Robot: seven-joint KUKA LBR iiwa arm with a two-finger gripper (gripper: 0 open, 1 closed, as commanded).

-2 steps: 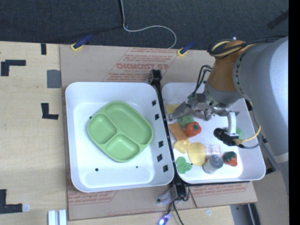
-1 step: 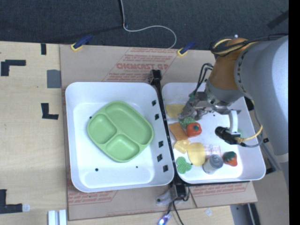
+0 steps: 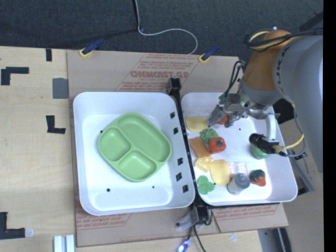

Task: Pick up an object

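- Pincer (image 3: 217, 120) sits low in the right bin (image 3: 278, 192), just behind the red vegetable (image 3: 216, 143). I cannot tell whether it is wide or narrow, and nothing is seen held.
- Likeliest target, by my judgement: the yellow piece (image 3: 196, 123), behind and left of the red vegetable, near the bin wall.
- Risk: the yellow piece looks flat and rounded, so a closing pincer may squeeze it out or pin it against the wall.
- Risk: the orange block (image 3: 198, 147) lies against the red vegetable's left side. A descent slightly off could land on that pair, shove both, and close on nothing.
- Risk: the yellow lumps (image 3: 219, 172) and grey can (image 3: 240, 183) in front of the red vegetable are crowded, so a knock may scatter them.
- Green plate (image 3: 135, 146) lies well left of the red vegetable, unaffected.
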